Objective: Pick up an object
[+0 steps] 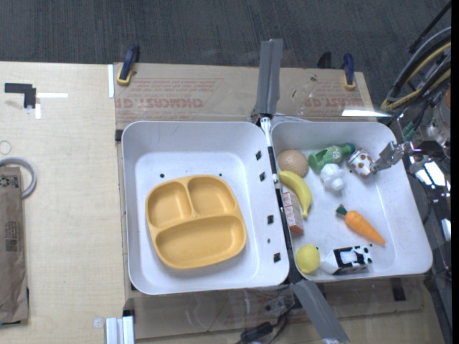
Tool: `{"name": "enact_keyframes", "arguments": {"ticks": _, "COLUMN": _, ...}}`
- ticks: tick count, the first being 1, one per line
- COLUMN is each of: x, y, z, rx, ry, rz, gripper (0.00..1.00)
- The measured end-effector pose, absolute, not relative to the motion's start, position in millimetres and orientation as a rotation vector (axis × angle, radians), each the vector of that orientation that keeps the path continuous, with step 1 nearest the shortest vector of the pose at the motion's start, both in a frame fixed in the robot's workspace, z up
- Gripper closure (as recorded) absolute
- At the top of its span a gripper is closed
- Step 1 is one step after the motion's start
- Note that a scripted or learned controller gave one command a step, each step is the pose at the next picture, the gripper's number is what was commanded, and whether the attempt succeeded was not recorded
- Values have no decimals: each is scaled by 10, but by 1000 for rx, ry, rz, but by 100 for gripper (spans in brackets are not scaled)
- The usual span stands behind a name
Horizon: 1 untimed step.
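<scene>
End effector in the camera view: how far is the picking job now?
Done: nothing is lifted yet. In hand: the end effector sits low at the right bin's far right side, beside a small red-and-white toy. Left: gripping and raising one object; the carrot, banana and lemon lie untouched.

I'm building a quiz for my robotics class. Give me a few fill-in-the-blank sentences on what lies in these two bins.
The yellow three-compartment plastic tray lies in the ____ white bin.
The orange toy carrot lies in the ____ white bin.
The yellow toy banana lies just below the round ____ ball.

Missing words: left; right; tan
</scene>
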State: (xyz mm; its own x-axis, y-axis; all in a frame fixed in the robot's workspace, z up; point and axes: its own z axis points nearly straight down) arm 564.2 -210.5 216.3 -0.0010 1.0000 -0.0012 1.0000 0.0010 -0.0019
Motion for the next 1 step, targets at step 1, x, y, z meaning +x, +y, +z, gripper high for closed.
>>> {"name": "enact_keyframes", "arguments": {"ticks": 1, "x": 5620, "y": -1793, "z": 1036, "rx": -2059, "ry": -2372, "rz": 2, "gripper": 0}}
